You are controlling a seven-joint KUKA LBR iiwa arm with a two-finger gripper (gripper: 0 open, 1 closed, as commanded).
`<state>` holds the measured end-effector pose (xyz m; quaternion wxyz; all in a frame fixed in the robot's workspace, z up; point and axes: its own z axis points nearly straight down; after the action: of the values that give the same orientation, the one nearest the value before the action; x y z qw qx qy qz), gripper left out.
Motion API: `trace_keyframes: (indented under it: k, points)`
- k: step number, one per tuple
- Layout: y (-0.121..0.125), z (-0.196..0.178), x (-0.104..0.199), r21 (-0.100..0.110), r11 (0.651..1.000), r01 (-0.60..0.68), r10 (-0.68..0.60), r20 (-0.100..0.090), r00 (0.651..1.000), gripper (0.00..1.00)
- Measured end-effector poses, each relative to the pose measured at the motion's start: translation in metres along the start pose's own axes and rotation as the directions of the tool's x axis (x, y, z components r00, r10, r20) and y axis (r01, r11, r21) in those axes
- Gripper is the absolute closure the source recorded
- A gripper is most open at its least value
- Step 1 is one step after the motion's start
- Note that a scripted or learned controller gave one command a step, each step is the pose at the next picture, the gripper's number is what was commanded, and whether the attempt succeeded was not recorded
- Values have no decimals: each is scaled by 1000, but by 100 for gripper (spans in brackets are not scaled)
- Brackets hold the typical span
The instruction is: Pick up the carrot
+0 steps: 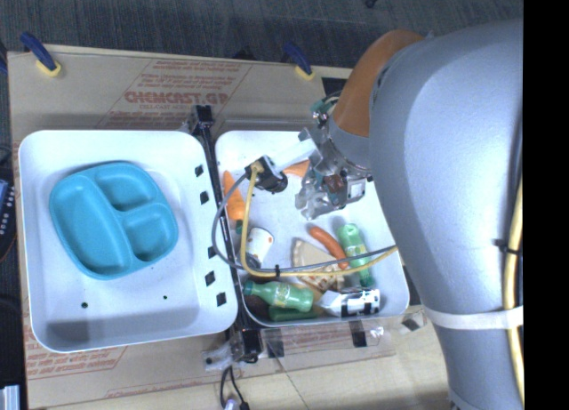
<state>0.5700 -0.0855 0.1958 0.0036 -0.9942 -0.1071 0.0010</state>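
Note:
An orange carrot (235,203) lies along the left wall of the right bin (267,143), partly under a yellow cable (243,237). A second slim orange piece (326,241) lies near the bin's middle right, and another orange bit (295,169) shows at the back. My gripper (320,193) hangs over the right bin's back right part, just above the slim orange piece and well to the right of the carrot. The grey arm hides the bin's right side.
The right bin also holds a standing green bottle (353,245), a lying green bottle (283,297), a tan wedge (309,257), a white cup (259,241) and a black-and-white can (359,302). In the left bin (53,328) sits a blue divided plate (112,217).

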Motion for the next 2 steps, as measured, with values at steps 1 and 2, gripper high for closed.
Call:
trace_keyframes:
  k: [1,2]
  points:
    - [-1,4,-2,2,1000,0,0,8,1000,0]
    - [16,107,24,-2,1000,1,-1,10,1000,0]
